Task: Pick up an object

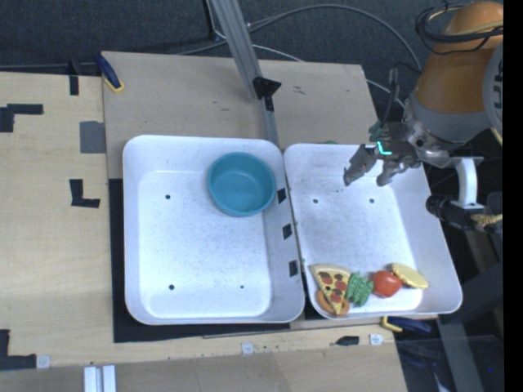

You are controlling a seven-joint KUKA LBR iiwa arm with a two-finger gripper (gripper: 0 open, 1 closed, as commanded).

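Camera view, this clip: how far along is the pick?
Nothing looks picked yet. The pizza slice, green toy, tomato and yellow piece all lie along the right bin's near edge, and the blue bowl sits in the left bin. In hand: the gripper hangs open over the right bin's far end, nothing between its fingers. Left: reach an item, close on it, lift.

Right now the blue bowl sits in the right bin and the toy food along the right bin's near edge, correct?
Not quite. The camera view shows the blue bowl in the left bin, near its far right corner. The toy food does lie along the right bin's near edge.
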